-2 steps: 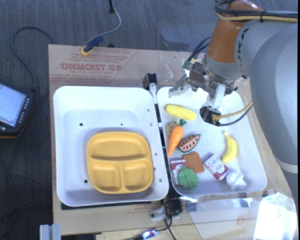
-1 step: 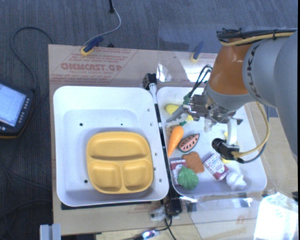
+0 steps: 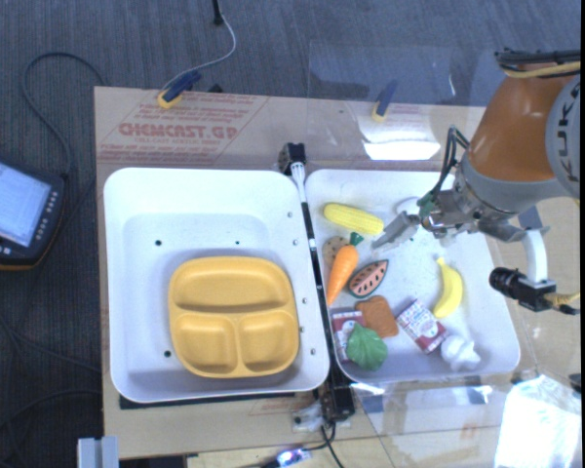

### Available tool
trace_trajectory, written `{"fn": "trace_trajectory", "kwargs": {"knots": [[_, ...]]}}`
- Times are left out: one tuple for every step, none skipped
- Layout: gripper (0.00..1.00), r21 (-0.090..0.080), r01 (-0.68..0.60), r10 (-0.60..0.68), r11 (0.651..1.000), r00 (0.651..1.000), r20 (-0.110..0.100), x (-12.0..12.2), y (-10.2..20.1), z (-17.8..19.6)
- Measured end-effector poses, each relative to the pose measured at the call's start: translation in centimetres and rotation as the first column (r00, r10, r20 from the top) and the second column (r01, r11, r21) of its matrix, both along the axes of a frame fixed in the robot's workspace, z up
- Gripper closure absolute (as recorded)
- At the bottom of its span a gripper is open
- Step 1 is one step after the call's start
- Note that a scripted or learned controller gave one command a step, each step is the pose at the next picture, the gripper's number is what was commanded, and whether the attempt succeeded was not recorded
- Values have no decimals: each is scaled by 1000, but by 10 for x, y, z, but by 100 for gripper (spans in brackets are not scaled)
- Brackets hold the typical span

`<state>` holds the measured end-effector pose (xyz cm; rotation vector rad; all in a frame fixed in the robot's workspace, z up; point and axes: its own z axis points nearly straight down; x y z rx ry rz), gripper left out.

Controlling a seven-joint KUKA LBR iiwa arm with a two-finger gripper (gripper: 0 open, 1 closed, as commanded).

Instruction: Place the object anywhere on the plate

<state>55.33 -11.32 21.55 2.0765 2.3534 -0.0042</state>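
A table carries two shallow white bins side by side. The left bin [image 3: 127, 222] holds a yellow plate [image 3: 234, 315] with three compartments, nothing on it. The right bin [image 3: 502, 330] holds a scatter of toy food: a corn cob [image 3: 352, 219] at the far left, a carrot [image 3: 341, 267] just below it, a watermelon slice [image 3: 368, 278] beside the carrot, a banana [image 3: 449, 290] toward the right, a brown biscuit-like piece [image 3: 377, 315], a red packet [image 3: 421, 325], a green leafy piece [image 3: 367, 347] and a small white item [image 3: 458, 351] near the front.

The grey and orange arm reaches in from the right. Its tool [image 3: 406, 220] hangs over the far part of the right bin, just right of the corn cob; its fingers look spread apart with nothing between them.

The task does not name one object; the corn cob lies nearest the tool and seems the likely target. It looks like light, rigid, smooth plastic, so it may roll or slip. Closing across its narrow middle, fingers square to its long axis, looks the safest hold.
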Motion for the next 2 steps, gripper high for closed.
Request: {"fn": "trace_trajectory", "kwargs": {"knots": [[0,7,-297,297,955,955,-8,-56,-22,-95],[0,-2,-446,446,895,895,2,-68,-69,-28]]}}
